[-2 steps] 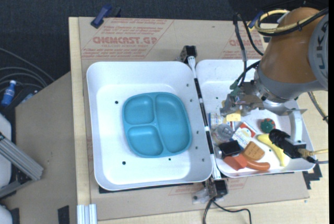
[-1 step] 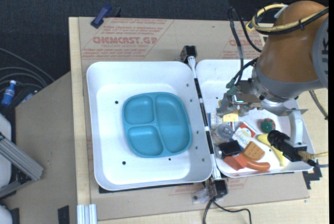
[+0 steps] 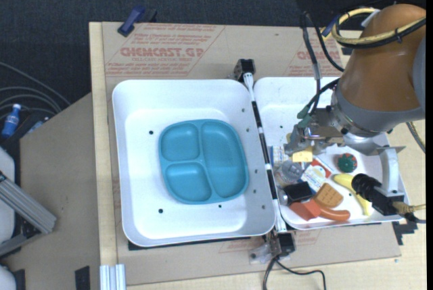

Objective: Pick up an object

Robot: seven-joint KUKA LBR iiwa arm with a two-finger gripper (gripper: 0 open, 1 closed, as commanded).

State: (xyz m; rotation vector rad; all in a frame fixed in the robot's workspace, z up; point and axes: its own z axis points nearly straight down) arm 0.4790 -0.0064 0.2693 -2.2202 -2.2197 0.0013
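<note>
My gripper (image 3: 300, 138) reaches down into the left part of the right bin (image 3: 284, 94), above a heap of small things. Just under it lie a yellow piece (image 3: 302, 156) and a crumpled clear-and-white wrapper (image 3: 312, 176). Nearer the front sit a black block (image 3: 295, 192), an orange waffle-like piece (image 3: 329, 196) and a red sausage (image 3: 323, 214). A green ball with a red spot (image 3: 347, 162) and a yellow banana (image 3: 348, 182) lie further right. Nothing can be seen between the fingers.
The left bin (image 3: 135, 106) holds a blue divided plate (image 3: 202, 160) in its middle. The arm's grey body and orange band (image 3: 385, 59) hang over the right bin's far right side, hiding that part. A black rail (image 3: 260, 136) runs between the bins.
</note>
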